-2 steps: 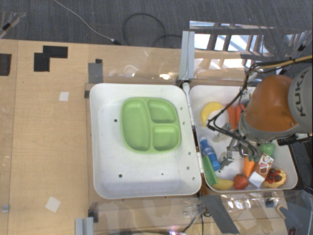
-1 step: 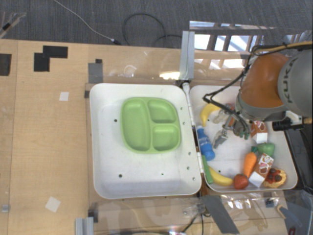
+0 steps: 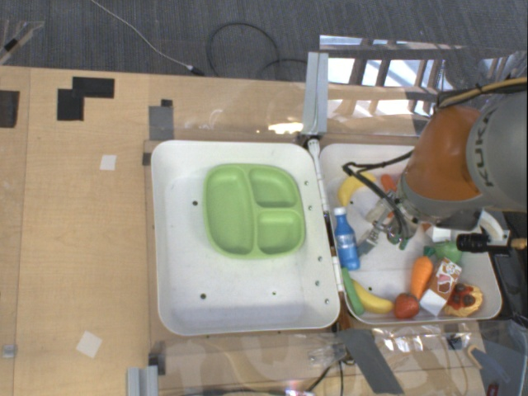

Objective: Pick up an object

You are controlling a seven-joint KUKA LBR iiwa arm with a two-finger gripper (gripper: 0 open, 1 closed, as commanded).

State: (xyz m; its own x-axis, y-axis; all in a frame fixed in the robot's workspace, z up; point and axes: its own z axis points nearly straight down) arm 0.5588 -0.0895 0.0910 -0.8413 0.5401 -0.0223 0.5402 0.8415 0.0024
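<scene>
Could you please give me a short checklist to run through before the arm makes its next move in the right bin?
1. Tool over the right bin: ok.
2. Tool beside the blue bottle: ok.
3. Anything held in the tool: cannot tell.
4. Bottle lying against the bin's left wall, awkward to grasp: not ok.
5. Carrot, banana and tomato lie apart from the tool: ok.
6. Green plate lies in the left bin, out of the way: ok.

Two bins sit side by side on the desk [image 3: 74, 246]. The left bin [image 3: 190, 304] holds a plate [image 3: 252, 210] at its centre. In the right bin [image 3: 495, 299], a bottle [image 3: 346, 239] lies at nine o'clock, a banana [image 3: 367, 298] at seven, and a carrot [image 3: 421, 275] and tomato [image 3: 406, 305] toward five.
</scene>
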